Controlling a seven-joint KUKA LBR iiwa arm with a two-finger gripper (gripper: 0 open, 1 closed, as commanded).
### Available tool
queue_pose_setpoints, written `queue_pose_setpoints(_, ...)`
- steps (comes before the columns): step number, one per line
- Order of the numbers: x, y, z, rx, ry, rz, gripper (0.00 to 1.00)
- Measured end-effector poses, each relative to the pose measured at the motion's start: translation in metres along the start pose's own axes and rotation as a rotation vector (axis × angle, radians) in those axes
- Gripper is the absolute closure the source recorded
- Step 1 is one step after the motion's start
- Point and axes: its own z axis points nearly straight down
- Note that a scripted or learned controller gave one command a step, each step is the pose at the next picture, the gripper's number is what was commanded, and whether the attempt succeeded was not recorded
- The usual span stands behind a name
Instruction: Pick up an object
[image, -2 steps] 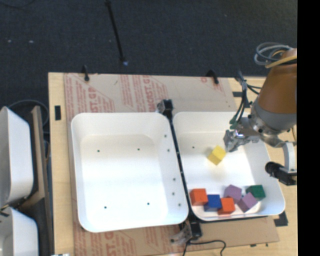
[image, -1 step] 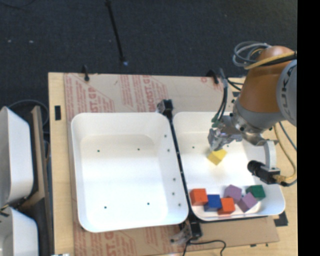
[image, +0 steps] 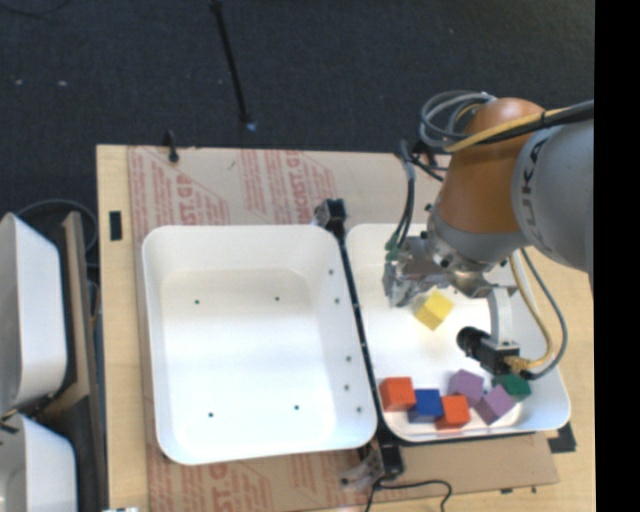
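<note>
Yellow block (image: 433, 310) lies tilted in the right bin (image: 400, 425)

— What sits under the left bin (image: 150, 300)?
— A cardboard sheet (image: 230, 185) with red print, showing behind it and along its left side.
— And at its far right corner?
— A black clip (image: 331, 213), right where it meets the right bin (image: 400, 345), which lies against its right wall.
— Anything to its left?
— White containers (image: 25, 300), well apart from it, past the cardboard's edge.
— Beyond it?
— Dark carpet (image: 100, 70), with a thin black cable (image: 230, 65) running across it at a slant.
— In front?
— Some small wires (image: 385, 468) near its front right corner.
</note>
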Motion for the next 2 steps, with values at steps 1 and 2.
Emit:
queue_pose_setpoints(1, 0.046, -0.011, 0.005, 0.000, 0.000, 0.000, 1.00)
queue_pose_setpoints(2, 0.095, -0.021, 0.008, 0.000, 0.000, -0.001, 1.00)
